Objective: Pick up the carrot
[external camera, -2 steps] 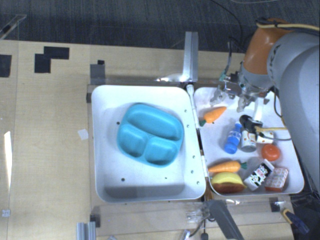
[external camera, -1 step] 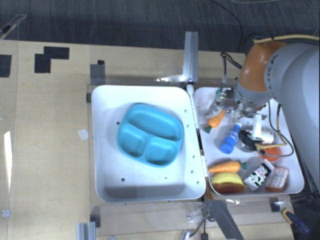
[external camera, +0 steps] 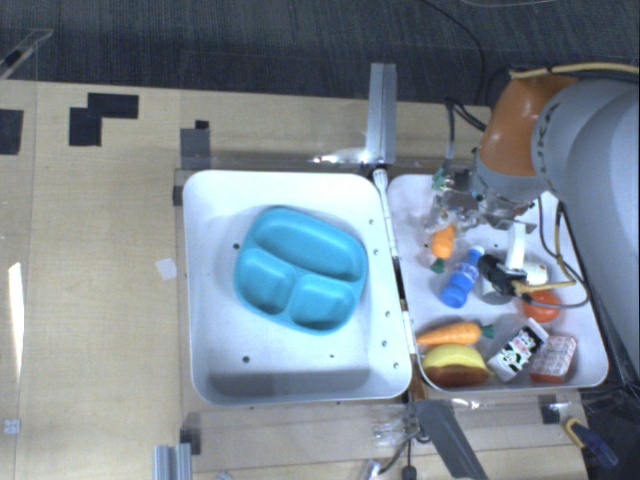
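Finding the carrot [external camera: 452, 334] flat in the bin [external camera: 412, 223] under the arm, well apart from the fingers [external camera: 457, 211] and on their camera side, close to that bin's near wall. Orange body pointing toward the divide between the two bins, green top [external camera: 487, 329] toward the bin's middle. Not between the fingers, not touched by them.

Pressed against the carrot's side away from the fingers, a yellow fruit [external camera: 455, 357], with a brown-red piece [external camera: 460, 374] tucked past it at the wall. Just beside the green top, farther from the divide, a black-and-white carton [external camera: 520, 350], tilted, and a reddish block [external camera: 555, 358] touching it.

Between carrot and fingers, a blue bottle [external camera: 459, 279] lying at a slant. Nearer still, a small orange thing [external camera: 443, 240] just on the camera side of the fingers, so close that contact cannot be judged. Cannot tell the state of the fingers either, released or clenched, from this slant. Off past the bottle, away from the divide, a red round thing [external camera: 541, 306].

Poised over the back half of the bin, fingers hanging from the grey arm [external camera: 590, 138] with its orange band [external camera: 510, 128].

Across the divide, well away from the fingers, the other white bin [external camera: 215, 348], with a blue three-part tray [external camera: 300, 268] near its middle. Both bins resting on the pale worktop [external camera: 90, 298].
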Robot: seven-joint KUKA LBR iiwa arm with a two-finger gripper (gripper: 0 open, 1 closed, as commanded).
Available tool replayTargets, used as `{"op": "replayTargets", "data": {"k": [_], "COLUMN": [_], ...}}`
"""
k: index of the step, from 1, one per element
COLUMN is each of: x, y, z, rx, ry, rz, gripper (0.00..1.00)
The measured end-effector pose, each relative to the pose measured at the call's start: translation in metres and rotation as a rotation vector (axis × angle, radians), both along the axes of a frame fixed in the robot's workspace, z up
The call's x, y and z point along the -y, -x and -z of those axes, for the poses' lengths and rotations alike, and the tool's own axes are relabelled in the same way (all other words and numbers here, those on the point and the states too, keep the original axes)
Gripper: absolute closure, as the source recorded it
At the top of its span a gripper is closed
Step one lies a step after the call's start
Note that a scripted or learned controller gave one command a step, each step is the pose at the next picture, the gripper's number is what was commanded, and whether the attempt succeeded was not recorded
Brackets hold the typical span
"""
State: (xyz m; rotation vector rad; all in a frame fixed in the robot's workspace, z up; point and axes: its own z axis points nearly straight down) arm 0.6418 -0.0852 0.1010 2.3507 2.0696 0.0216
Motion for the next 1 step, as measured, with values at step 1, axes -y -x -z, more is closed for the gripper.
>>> {"op": "replayTargets", "data": {"k": [1], "x": [-0.0991], "y": [-0.0281], "z": [-0.0855], "rx": [-0.010], "ry": [0.003], "rz": [-0.139], "gripper": [1.00]}}
